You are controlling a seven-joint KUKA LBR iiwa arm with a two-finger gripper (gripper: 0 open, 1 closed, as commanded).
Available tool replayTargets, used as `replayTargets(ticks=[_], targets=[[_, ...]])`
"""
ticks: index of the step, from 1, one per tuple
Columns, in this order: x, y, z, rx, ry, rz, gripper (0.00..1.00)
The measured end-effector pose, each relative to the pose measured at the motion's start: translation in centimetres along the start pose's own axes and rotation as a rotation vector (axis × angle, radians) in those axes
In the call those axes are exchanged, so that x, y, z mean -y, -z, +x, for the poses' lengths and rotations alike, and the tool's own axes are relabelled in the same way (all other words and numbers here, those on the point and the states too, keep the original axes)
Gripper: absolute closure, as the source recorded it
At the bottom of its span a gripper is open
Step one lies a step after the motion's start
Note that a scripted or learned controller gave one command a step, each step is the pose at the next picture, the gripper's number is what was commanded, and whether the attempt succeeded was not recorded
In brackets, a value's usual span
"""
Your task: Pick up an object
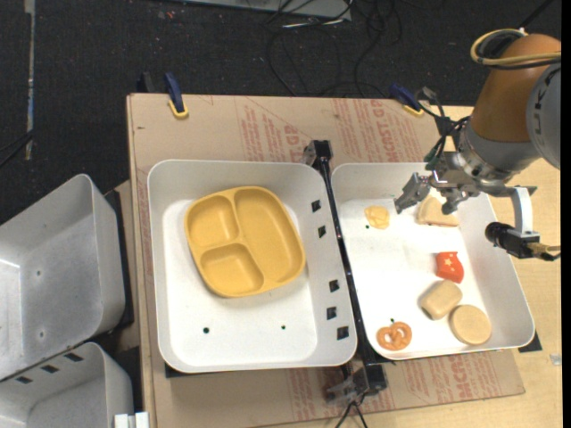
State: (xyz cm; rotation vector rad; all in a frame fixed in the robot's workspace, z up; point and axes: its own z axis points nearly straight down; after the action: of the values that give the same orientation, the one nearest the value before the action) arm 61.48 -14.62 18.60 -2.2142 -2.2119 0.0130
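Observation:
The right bin (384,178) holds several food items. They are a pale tan slice (437,213), a small yellow piece (377,217), a red piece (449,267), a tan roll (439,300), a round biscuit (470,324) and an orange pretzel (393,335). My gripper (430,196) is over the bin's far part, directly above the tan slice. Its dark fingers (408,193) are spread apart, one to each side of the slice's top edge. Nothing is lifted between them, and the wrist hides part of the slice.
In the left bin (169,328) lies a yellow divided plate (243,239). A black clip strip (332,239) runs between the bins. Grey tubs (53,257) stand at the left. Blue clamps (176,96) hold the cardboard's far edge.

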Motion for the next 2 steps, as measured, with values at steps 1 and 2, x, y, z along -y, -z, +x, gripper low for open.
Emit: replayTargets(ticks=[1, 2], targets=[[-0.3, 0.8, 0.0, 0.002, 0.003, -0.014, 0.0], [-0.5, -4.0, 1.0, 0.002, 0.005, -0.01, 0.0]])
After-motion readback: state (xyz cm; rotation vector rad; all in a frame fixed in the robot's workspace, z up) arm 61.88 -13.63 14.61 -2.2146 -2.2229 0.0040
